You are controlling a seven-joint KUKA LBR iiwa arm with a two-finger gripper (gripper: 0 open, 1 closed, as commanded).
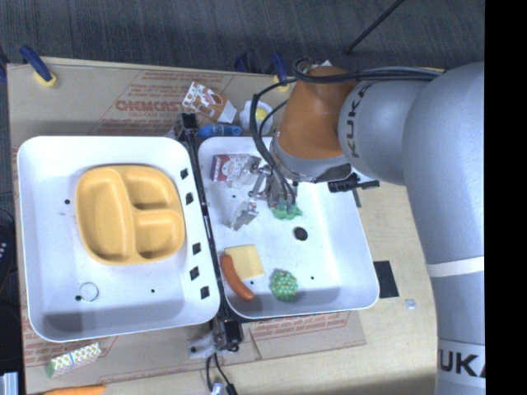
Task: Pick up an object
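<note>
My gripper (pixel 262 197) hangs low over the upper middle of the right bin (pixel 350 245), below the arm's orange band. A small green object (pixel 286 211) lies just to its right, touching or very close to it. A red and white packet (pixel 224 169) lies to the gripper's upper left. Toward the bin's front edge lie a yellow block (pixel 245 262), a red sausage (pixel 236 278) and a bumpy green ball (pixel 283 284). I see nothing clearly held.
The left bin (pixel 41 220) holds a yellow divided tray (pixel 129 212). A dark spot (pixel 300 234) marks the right bin's floor. Small packets and a blue item (pixel 218 128) lie on the bench behind the bins. The arm's grey body covers the right side.
</note>
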